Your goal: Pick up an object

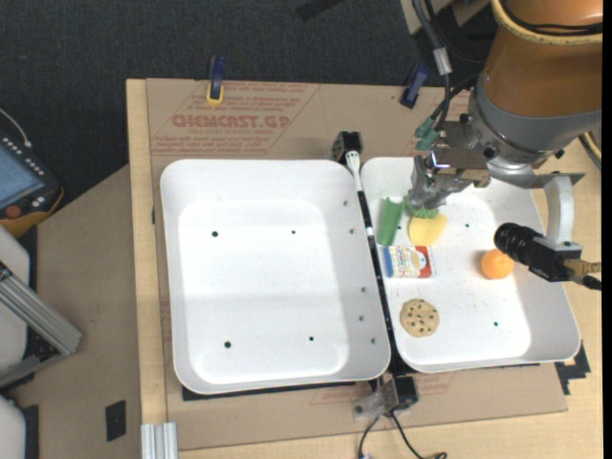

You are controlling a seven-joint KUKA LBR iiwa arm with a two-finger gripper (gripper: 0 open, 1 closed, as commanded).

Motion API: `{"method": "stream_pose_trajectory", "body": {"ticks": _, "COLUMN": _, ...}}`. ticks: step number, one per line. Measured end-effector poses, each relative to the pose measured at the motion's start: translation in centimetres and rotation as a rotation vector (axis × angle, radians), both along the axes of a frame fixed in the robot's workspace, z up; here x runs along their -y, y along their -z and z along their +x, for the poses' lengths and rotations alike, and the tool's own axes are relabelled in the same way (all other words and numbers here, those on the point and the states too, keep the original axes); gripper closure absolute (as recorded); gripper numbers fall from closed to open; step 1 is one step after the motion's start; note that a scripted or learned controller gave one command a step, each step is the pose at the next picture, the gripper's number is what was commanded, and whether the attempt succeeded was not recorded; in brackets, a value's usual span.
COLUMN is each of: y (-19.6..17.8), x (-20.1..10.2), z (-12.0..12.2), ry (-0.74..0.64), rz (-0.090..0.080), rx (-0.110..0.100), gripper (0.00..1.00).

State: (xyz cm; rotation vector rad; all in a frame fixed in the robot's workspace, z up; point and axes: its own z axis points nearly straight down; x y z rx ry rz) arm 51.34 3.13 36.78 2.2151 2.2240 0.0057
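Note:
The right bin holds a green stick-shaped item, a yellow lemon-like object, a small white and red carton, a round chocolate-chip cookie and an orange ball. My gripper reaches down from the right over the back left part of this bin. Its tips sit right at the top of the yellow object, beside the green stick. The arm's body hides part of the bin's back.
The left bin lies beside the right one, a black divider strip between them. A black cylindrical fitting juts over the right bin near the orange ball. Blue clamps hold the cardboard base.

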Motion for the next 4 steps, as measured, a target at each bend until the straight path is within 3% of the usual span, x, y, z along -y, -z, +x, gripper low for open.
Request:
{"method": "stream_pose_trajectory", "body": {"ticks": 1, "y": -7.2, "x": -4.5, "z": -3.5, "ry": -0.002, "rz": 0.002, "rx": 0.004, "gripper": 1.0}}
{"method": "stream_pose_trajectory", "body": {"ticks": 2, "y": -16.7, "x": -9.4, "z": -3.4, "ry": -0.002, "rz": 0.004, "rx": 0.008, "gripper": 1.0}}
{"method": "stream_pose_trajectory", "body": {"ticks": 3, "y": -6.4, "x": -5.9, "z": 3.0, "ry": 0.01, "rz": -0.005, "rx": -0.015, "gripper": 1.0}}
{"method": "stream_pose_trajectory", "body": {"ticks": 4, "y": -14.2, "x": -11.3, "z": 8.9, "ry": -0.001, "rz": 0.002, "rx": 0.008, "gripper": 1.0}}
